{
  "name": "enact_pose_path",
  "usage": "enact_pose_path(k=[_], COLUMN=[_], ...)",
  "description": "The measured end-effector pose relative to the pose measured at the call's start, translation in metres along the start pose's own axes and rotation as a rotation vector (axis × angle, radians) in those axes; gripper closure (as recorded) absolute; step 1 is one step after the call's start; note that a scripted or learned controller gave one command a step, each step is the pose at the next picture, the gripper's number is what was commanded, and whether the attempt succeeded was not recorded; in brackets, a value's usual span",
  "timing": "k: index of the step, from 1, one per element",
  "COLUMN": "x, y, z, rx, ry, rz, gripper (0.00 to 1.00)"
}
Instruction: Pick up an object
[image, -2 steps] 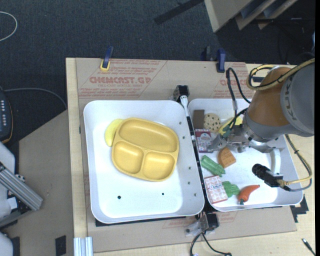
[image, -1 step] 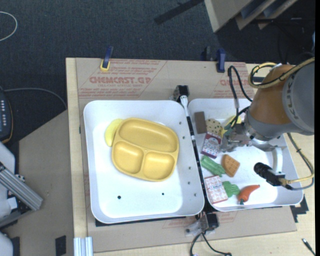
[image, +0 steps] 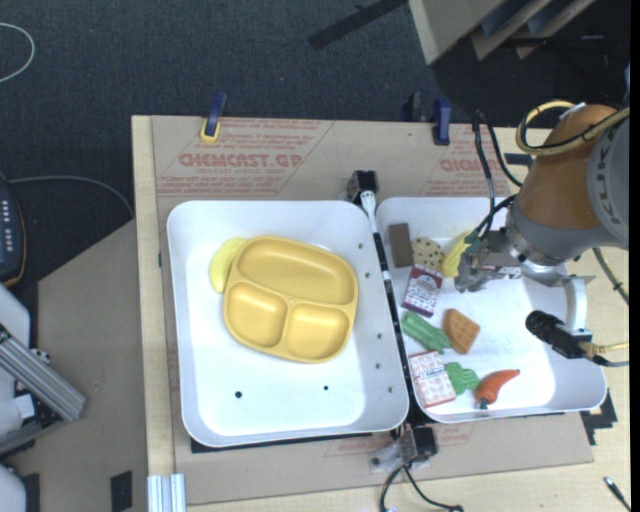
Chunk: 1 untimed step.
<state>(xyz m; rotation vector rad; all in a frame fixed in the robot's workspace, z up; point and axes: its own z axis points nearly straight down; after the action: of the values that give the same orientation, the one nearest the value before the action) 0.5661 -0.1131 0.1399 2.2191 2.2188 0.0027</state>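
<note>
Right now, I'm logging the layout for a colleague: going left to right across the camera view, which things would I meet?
In order: yellow divided plate → brown block → orange waffle-like piece → red pepper.

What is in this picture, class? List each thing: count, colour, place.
left bin: one, white, bench's left
right bin: one, white, bench's right
divided tray: one, yellow, left bin
yellow piece: one, yellow, at tray's left edge
brown block: one, brown, right bin's far left corner
spotted piece: one, beige, right of the block
yellow item: one, yellow, beside the gripper
packets: two, red and white, right bin's left side
green pieces: two, green, right bin's near half
waffle-like piece: one, orange-brown, right bin's middle
pepper: one, red-orange, right bin's near edge
arm: one, grey with orange band, from the right
gripper: one, grey, above right bin's far half
</note>
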Motion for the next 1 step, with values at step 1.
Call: enact_pose_path(k=[1], x=[-0.006], y=[-0.0044], z=[-0.0594], rx=[-0.001], ry=[0.0], rz=[0.0], gripper=[1.0])
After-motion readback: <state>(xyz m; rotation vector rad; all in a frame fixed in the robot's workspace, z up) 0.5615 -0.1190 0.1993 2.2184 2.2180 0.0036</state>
